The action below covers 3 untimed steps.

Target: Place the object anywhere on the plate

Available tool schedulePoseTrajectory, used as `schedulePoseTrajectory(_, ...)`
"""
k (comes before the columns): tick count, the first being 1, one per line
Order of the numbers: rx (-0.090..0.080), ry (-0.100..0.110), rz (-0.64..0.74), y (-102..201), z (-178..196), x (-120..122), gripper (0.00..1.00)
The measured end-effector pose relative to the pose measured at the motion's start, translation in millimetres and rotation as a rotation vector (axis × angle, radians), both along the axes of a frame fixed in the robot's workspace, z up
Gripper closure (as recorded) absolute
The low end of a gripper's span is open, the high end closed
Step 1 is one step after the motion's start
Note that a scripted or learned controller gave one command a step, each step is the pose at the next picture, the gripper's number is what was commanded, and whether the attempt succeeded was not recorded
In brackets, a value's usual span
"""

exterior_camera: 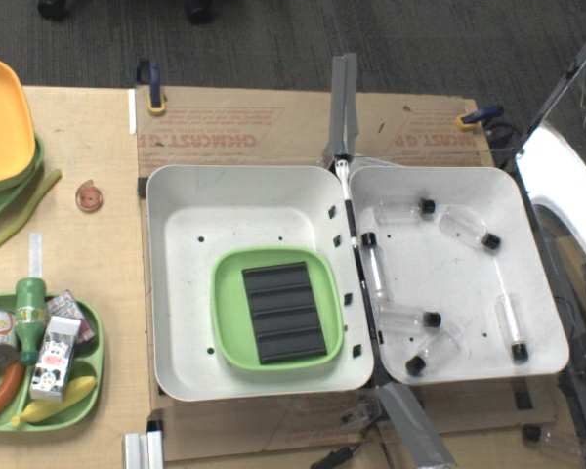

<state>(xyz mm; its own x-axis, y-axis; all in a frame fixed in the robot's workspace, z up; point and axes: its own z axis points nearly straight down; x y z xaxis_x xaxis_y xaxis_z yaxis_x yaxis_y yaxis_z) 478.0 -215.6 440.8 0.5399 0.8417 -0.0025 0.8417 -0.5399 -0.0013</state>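
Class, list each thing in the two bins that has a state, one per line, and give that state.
Green plate: flat in the left bin, right way up.
Black block: lying on the plate.
Clear tubes: lying on their sides, scattered in the right bin, black caps on.
Left bin: holds the plate.
Right bin: holds the tubes.
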Motion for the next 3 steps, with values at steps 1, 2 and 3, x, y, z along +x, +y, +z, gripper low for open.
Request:
schedulePoseTrajectory(1, 0.0, -0.001, -0.129, 0.8, 0.4, 0.1, 0.0)
schedulePoseTrajectory(2, 0.0, -0.001, -0.2, 1.3, 0.7, 0.0, 0.0)
schedulePoseTrajectory(3, 0.0, -0.001, -0.284, -2.3, 0.6, -0.4, 0.0)
